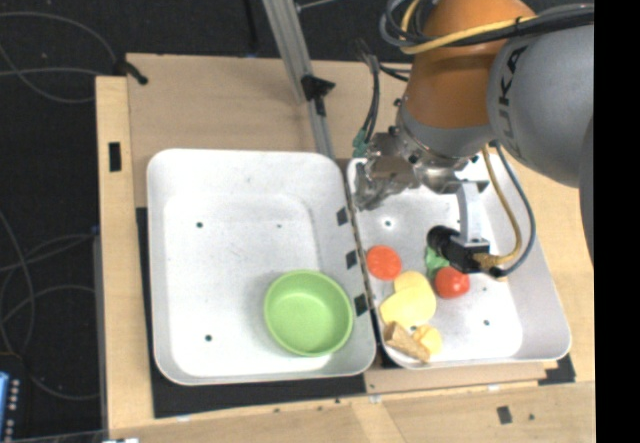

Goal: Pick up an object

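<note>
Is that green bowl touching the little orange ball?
Apart. The camera view shows the green bowl in the left bin and the orange ball in the right bin, with both bins' rims between them.

Left bin (200, 191): white w/ a few small dark dots. Right bin (520, 331): white too, same dark dots. Bowl (308, 312): light green, plain, no pattern. Small ball (383, 262): orange-red. Tomato-like piece (452, 282): red, w/ a green bit (434, 260) beside it. Rounded lump (410, 299): pale yellow. Chunk (413, 340) below it: tan and yellow, mottled. Desk (200, 101): light tan wood w/ small black marks. Arm (540, 91): grey, w/ orange band (465, 41). Cable (520, 221) at wrist: yellowish. Floor (60, 11): black, thin dark cables across it.
</note>
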`<control>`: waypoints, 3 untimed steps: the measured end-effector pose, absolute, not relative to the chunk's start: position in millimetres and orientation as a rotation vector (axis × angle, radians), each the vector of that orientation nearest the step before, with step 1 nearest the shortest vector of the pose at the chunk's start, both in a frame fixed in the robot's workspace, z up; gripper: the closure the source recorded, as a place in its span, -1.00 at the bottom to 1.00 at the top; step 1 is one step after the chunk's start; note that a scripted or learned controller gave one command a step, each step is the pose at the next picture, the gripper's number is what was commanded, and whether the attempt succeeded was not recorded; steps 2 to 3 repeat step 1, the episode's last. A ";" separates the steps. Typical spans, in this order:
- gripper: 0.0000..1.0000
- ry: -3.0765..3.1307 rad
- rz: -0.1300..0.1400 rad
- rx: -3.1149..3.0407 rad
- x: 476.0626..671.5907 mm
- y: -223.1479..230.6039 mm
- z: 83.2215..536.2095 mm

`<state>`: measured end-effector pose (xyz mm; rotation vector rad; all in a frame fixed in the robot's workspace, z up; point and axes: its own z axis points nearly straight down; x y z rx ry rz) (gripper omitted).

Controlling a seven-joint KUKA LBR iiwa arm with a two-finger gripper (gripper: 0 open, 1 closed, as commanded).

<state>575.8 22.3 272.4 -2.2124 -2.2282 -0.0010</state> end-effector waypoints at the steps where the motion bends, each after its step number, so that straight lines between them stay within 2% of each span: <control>1: 1.00 -2.230 -0.002 -2.210 562.2 73.2 273.4; 3: 1.00 -2.230 -0.002 -2.210 562.2 73.2 273.4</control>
